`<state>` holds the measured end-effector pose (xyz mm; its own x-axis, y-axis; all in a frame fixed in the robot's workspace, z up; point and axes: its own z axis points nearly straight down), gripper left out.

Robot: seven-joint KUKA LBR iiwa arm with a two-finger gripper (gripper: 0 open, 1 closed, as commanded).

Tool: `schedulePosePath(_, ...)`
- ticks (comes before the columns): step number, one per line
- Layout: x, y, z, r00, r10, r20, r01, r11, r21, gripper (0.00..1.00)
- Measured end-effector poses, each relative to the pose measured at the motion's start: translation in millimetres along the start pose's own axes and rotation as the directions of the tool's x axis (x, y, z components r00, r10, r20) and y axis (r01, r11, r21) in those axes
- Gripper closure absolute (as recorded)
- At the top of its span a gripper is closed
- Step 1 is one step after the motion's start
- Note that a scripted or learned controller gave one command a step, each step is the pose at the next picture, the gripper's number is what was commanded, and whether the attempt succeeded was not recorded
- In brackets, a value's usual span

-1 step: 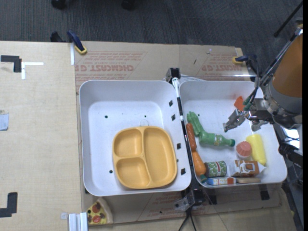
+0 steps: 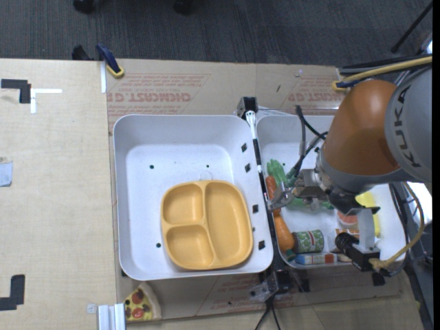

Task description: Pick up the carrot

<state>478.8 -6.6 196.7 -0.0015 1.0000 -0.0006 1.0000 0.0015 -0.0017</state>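
The worktop [image 2: 55,205] bears two white bins — the left bin [image 2: 130,184] holds a yellow divided plate [image 2: 206,224]. In the right bin [image 2: 289,133], the end effector [image 2: 280,196] hangs over the carrot [image 2: 282,231] beside a green can [image 2: 309,240]; its opening I cannot tell.

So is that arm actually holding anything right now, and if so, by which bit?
It cannot be told. The gripper is down in the right bin, right at the carrot, but the view does not show whether the carrot is gripped.
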Motion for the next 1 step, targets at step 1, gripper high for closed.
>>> schedulePosePath(1,12.6,-0.3,5.3,0.988,-0.153,0.0,0.153,0.988,-0.001,0.0)
